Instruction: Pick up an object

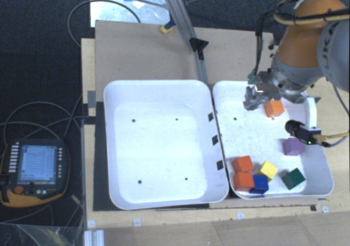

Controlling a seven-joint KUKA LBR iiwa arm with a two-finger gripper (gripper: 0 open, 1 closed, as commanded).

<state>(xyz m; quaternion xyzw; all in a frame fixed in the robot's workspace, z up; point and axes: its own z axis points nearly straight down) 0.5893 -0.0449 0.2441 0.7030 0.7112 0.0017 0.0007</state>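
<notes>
Orange cube (274, 109) lies in the right bin (235, 130), just beside the claw (255, 97); whether the claw is open, I cannot tell. Descending off-centre could nudge the cube aside.

One fixed camera looks down at a slant on both bins (164, 89); arm (311, 26) enters from right.
</notes>
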